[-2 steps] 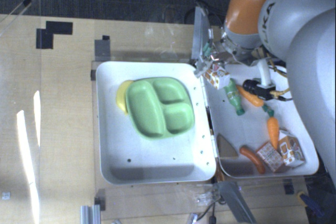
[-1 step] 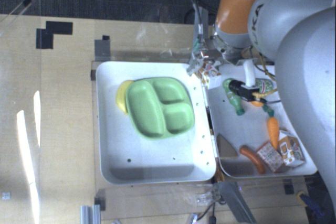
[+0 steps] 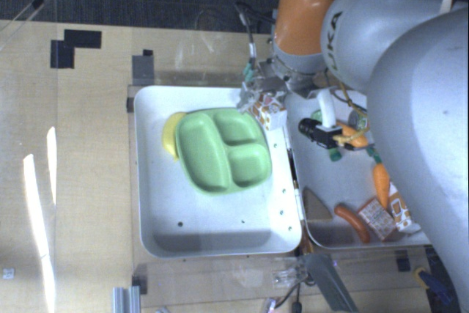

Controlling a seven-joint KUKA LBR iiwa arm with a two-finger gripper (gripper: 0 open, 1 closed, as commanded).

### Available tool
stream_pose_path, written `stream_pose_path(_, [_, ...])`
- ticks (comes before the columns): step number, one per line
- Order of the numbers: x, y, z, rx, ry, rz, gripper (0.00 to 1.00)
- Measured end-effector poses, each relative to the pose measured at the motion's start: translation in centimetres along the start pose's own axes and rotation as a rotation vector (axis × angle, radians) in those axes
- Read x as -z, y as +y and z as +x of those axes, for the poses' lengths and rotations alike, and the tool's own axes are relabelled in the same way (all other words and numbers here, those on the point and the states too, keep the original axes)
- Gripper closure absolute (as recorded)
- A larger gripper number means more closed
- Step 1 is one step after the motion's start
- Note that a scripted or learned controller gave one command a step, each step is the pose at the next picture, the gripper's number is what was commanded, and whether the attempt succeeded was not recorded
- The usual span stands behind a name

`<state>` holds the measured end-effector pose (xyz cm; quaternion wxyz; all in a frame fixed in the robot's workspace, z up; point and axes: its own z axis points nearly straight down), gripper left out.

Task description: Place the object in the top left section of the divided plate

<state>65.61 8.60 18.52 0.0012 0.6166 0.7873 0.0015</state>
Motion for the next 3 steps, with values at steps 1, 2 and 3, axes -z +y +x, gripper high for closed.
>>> stream_pose_path(1, [0.0,0.0,0.0,0.001,0.000,0.000,0.00])
stream_pose_path(2, [5.8,1.9,1.9,-0.235,-0.001,-0.004,0.00])
stream_pose_path(3, [10.8,2.0,2.4,-0.139,-0.001,-0.005,0.00])
